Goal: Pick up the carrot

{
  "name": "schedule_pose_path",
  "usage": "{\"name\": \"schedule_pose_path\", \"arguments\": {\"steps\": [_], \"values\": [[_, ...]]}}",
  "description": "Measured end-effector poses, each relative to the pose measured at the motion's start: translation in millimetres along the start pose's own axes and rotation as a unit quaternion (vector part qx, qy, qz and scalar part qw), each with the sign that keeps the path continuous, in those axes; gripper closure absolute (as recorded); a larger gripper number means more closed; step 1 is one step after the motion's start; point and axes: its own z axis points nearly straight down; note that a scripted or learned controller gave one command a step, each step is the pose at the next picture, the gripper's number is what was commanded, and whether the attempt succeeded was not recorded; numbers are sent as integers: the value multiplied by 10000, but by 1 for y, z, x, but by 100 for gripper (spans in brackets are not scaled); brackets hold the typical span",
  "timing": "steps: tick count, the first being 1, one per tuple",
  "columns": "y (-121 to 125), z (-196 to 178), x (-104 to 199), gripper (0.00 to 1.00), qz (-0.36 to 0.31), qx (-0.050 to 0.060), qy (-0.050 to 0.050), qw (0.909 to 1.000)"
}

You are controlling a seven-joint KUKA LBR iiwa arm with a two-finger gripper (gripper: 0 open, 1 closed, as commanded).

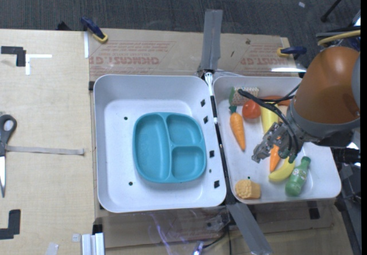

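Flanking white bins (103, 133), pale wooden bench (43, 191)

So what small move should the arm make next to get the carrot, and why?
Probably shift the gripper toward the left side of the right bin. The carrot lies apart from it there, tip pointing down the view, while the gripper sits over the banana and a small orange piece.

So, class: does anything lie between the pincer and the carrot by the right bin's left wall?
Nothing visible does. The pincer hangs right of the carrot, with bare bin floor between them. A tomato sits above that path, and a smaller carrot is beside the pincer.
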Motion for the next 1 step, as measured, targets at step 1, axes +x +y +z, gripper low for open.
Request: {"name": "schedule_pose_path", "arguments": {"steps": [1], "values": [[60, -59, 48, 100, -1152, -10, -12, 9933]]}}
